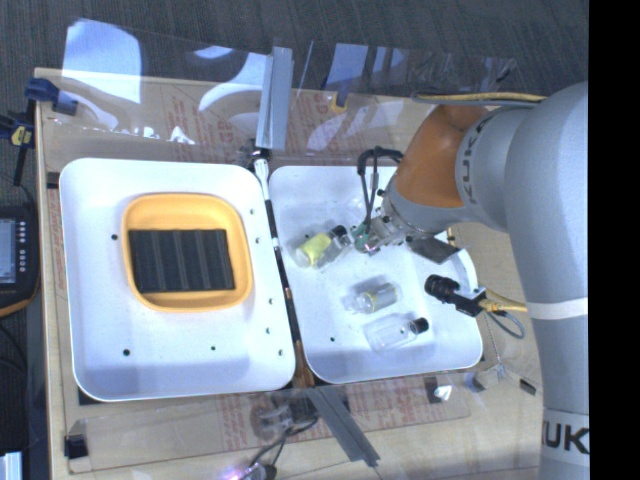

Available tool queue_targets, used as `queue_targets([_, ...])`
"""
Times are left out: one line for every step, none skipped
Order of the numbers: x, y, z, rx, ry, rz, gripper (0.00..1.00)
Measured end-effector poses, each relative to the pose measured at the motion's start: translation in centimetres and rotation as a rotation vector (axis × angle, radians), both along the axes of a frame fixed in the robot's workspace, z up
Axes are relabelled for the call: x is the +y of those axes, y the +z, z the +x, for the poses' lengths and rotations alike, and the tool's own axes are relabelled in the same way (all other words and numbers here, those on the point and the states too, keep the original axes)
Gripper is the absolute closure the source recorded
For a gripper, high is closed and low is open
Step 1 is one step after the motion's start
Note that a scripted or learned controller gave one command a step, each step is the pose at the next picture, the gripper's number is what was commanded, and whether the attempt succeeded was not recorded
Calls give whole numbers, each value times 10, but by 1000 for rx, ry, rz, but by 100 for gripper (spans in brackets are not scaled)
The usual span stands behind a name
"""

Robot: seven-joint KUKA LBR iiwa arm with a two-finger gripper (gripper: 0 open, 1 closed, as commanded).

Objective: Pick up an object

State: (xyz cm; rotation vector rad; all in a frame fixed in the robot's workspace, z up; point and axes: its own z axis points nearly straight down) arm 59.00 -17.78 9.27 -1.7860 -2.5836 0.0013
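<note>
Down in the right bin point(455, 353), the claw point(368, 238) sits low near the bin's upper middle, just right of a small yellow-labelled bottle point(318, 247); whether its fingers are open or shut cannot be told, since the tip is a small tangle of dark parts.

At the far left edge of the frame hangs a dark handheld screen unit point(12, 253) with an orange rim. Next comes the left bin point(90, 338), white and shallow, holding an orange tray point(184, 213) with a dark ribbed insert point(184, 260). A metal bracket point(272, 98) stands upright at the top of the seam between the two bins (a clear sheet behind it catches pale blue reflections).

In the right bin, the yellow-labelled bottle lies tilted in the upper left part. Below the claw, near the bin's centre, lies a clear vial point(372, 296), and lower right of that a second clear vial with a black cap point(395, 331). A black fitting point(452, 294) sits over the bin's right rim. The grey arm point(545, 198) with its orange band point(430, 163) fills the right of the frame.

Both bins rest on a light wooden bench point(180, 423), over dark grey carpet point(300, 8).
</note>
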Motion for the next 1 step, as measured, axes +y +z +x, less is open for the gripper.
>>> queue_targets([0,10,1,1,6,-1,100])
